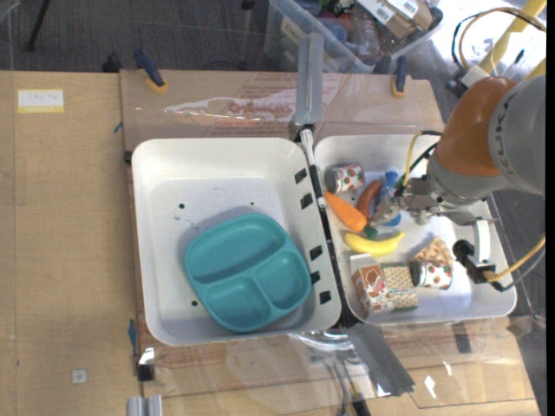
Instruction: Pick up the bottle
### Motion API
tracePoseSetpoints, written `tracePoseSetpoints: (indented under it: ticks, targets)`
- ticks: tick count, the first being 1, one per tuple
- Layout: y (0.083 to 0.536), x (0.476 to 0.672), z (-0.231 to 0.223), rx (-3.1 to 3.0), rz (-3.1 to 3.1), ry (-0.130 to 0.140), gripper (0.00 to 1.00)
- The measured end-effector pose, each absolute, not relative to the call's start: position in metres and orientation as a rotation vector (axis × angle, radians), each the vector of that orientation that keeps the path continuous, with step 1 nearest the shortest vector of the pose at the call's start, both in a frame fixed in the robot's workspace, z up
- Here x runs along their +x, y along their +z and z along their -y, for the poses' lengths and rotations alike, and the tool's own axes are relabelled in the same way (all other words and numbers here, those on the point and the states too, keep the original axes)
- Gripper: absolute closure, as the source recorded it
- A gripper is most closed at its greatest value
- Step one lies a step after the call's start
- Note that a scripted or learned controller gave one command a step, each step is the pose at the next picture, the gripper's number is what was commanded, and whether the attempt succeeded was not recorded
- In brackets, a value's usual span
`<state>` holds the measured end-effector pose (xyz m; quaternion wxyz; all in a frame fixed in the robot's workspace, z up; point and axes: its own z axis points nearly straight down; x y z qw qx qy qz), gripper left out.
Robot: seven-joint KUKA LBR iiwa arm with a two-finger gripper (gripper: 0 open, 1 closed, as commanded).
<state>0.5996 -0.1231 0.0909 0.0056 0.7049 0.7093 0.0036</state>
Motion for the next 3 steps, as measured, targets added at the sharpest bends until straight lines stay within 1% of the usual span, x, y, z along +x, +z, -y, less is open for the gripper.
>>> tracePoseSetpoints:
  ticks: [1, 2, 3]
  targets:
    - [0.091, 0.553, 0.095, 2.270, -2.155, 0.014, 0.00]
    - [0.156, 0.628, 0.149, 2.555, -1.824, 0.002, 0.00]
    - [0.091, 0.614, 0.122, 2.560, -1.806, 0.015, 0.00]
